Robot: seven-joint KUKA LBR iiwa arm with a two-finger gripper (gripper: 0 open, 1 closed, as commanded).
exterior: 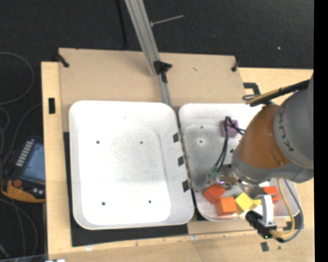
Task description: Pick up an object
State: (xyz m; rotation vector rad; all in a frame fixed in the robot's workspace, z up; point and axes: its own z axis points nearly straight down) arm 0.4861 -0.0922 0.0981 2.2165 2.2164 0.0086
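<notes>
The arm's orange-banded wrist (265, 141) hangs low over the right bin (199, 119). My gripper (223, 178) reaches down at the bin's near part, just above a cluster of small objects. A red-orange block (211, 193) lies directly under it. An orange block (227, 206) and a yellow block (245, 202) sit beside it toward the front edge. A red piece (271, 190) shows to the right, partly hidden by the arm. A purple object (231, 126) lies at the bin's far side.
The left bin (123, 162) stands next to the right one, with clips along the shared wall. A metal pole (147, 37) slants in from the top. Cables and a handheld pendant (27, 168) lie off the bench at left.
</notes>
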